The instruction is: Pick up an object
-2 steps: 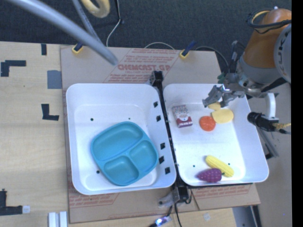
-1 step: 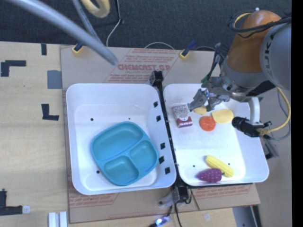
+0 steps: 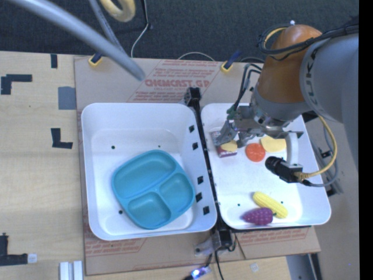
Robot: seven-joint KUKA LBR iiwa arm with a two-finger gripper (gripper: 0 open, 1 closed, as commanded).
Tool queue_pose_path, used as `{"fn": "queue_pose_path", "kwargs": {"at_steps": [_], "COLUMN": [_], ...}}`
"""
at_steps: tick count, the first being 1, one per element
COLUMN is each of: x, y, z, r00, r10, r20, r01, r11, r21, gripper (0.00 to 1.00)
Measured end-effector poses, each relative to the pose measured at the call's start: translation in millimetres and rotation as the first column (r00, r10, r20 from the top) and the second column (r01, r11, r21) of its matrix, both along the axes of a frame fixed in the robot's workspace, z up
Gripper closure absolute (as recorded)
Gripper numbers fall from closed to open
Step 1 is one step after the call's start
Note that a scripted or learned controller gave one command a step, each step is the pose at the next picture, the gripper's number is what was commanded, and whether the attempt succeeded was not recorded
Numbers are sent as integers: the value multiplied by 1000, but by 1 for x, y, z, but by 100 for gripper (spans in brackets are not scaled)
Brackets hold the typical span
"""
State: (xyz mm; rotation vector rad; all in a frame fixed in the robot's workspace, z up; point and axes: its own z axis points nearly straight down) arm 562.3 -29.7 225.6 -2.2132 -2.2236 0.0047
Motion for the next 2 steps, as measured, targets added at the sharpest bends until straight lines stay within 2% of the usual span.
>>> {"fn": "queue_pose_path", "kwargs": {"at_steps": [1, 2], "x": [-10, -19], "y": [42, 104], "z": [-3, -5], "r00": [1000, 1000], "r10": [1, 4], "r20": [1, 1], "r01": [-1, -4], "r11": [1000, 1000], "r21": [0, 1], "gripper": [100, 100]}}
